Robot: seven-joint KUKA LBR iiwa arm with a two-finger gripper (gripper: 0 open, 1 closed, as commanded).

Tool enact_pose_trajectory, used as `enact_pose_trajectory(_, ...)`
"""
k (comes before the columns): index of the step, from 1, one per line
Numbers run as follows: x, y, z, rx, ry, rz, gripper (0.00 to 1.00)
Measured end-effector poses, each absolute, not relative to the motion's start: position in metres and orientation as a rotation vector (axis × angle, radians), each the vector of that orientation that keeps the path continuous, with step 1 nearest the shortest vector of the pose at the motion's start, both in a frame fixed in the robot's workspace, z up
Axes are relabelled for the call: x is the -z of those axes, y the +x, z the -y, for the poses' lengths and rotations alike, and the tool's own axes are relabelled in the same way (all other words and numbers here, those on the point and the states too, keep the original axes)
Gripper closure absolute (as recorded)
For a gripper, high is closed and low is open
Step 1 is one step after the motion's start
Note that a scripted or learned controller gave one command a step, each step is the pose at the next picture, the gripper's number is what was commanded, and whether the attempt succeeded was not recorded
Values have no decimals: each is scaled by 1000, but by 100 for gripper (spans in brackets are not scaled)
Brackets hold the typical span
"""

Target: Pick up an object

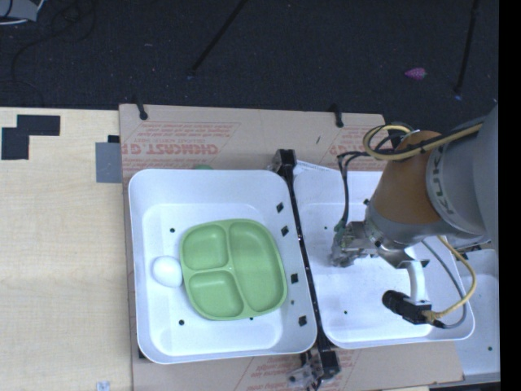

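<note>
Gripper [346,247] sits low in the right bin [358,332], close to its left side, with the grey arm [456,186] and its orange band [407,190] bulking over it from the right. Whether it is spread or pressed together I cannot tell; the wrist hides the working end, and nothing can be seen held in it.

Things worth picking lie in the left bin [155,194]: a green plate [232,267] with three compartments, resting flat near the middle, and a small white ball [167,270] touching the plate's left edge. The floor of the right bin around the gripper looks bare apart from a black cable end [407,306] that belongs to the arm.

Judging from this, the step in hand is the approach to a grasp, and it looks poorly aimed. To do it well, the arm should lift, cross the divider [297,251] between the bins, and come down straight over one thing. The ball is the easier choice, though it may roll off when touched; closing across its middle would help. The plate lies with its long axis running from upper left to lower right, so a grip should take the rim across the short way, at the upper right edge, away from the ball.
</note>
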State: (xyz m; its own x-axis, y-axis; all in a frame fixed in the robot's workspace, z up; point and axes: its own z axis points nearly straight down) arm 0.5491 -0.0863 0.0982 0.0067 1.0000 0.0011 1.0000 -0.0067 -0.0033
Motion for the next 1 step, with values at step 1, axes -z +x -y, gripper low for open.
enact_pose_trajectory(1, -157, 544, 82, 2, -2221, 2223, 100)
